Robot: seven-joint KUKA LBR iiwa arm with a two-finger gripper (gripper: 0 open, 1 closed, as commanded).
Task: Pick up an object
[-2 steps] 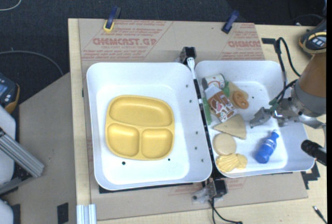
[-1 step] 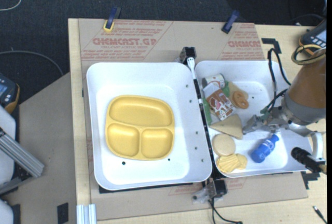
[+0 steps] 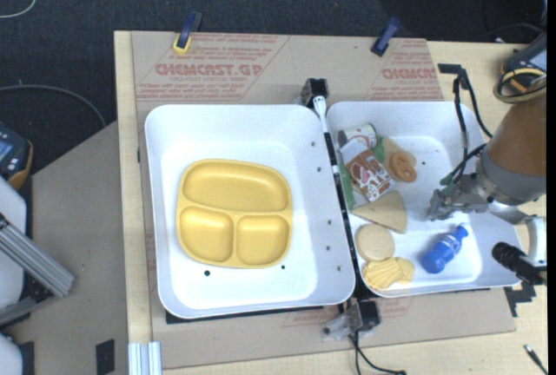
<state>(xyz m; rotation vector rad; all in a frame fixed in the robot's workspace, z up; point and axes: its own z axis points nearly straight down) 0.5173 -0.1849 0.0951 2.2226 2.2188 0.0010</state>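
Note:
The right bin [image 3: 434, 126] holds several small items: a red and white snack packet [image 3: 367, 175], a round brown cookie [image 3: 402, 164], a tan wedge [image 3: 387, 213], a pale round disc [image 3: 375, 242], a yellow ridged piece [image 3: 388, 273] and a small blue bottle [image 3: 443, 250]. My gripper [image 3: 440, 204] hangs low over the right part of this bin, just above the blue bottle and right of the wedge. Nothing shows between its fingertips.
The left bin [image 3: 165, 191] holds a yellow three-compartment tray [image 3: 233, 211]. A black divider strip [image 3: 330, 182] runs between the bins. The arm's orange and grey body [image 3: 521, 156] covers the right bin's far right side. Cables lie at the right edge.

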